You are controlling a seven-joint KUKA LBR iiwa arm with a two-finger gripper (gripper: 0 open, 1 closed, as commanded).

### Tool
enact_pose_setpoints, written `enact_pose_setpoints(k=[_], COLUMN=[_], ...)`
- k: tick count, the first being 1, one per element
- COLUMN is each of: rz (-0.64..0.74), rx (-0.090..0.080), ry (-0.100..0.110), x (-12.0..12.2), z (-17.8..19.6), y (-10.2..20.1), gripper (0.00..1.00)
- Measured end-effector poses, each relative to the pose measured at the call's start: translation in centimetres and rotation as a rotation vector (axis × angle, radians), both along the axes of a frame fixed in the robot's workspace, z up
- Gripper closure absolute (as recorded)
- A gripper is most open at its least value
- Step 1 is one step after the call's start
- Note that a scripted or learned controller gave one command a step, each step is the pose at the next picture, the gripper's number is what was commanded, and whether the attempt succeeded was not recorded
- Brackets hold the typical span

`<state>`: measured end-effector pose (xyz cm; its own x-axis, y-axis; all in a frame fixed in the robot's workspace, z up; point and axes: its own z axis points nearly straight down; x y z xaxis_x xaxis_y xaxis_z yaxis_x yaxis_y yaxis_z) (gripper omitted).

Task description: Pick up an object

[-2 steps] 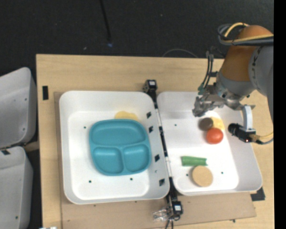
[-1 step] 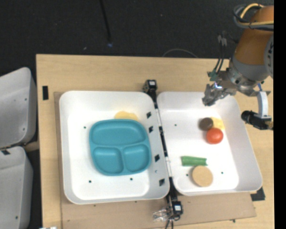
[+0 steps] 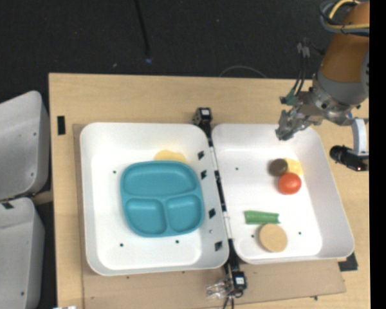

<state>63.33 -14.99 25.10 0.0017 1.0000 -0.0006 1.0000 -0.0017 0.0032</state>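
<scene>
The arm [image 3: 342, 56] enters from the right edge of the bench [image 3: 148, 89] and ends in the gripper [image 3: 285, 132], which hangs over the far edge of the right bin [image 3: 309, 250], near that bin's far middle. Whether the claw is apart or together cannot be told from this view; nothing is seen between its tips.

Right bin contents:
- A dark brown round piece [image 3: 278, 167] lies in the far right part of the bin, below the gripper and apart from it.
- A yellow piece [image 3: 296, 167] sits just beside the brown piece, on its right, touching or nearly touching it.
- A red ball [image 3: 289, 183] lies just in front of these two, touching or nearly touching them.
- A green strip [image 3: 262, 217] lies flat toward the near edge of the bin.
- A tan disc [image 3: 273, 238] lies just in front of the green strip, close to the near edge.

Left bin [image 3: 96, 250] contents:
- A blue divided tray [image 3: 161, 196] lies flat in the middle of the bin.
- A yellow object [image 3: 170, 154] lies at the tray's far edge, partly hidden by it.
</scene>
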Motion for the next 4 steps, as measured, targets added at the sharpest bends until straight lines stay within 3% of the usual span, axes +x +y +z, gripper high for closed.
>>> enact_pose_setpoints(k=[4], rz=[0.008], rx=[0.001], ry=[0.004], x=[-6.1], z=[1.0], y=[21.0], gripper=[1.00])
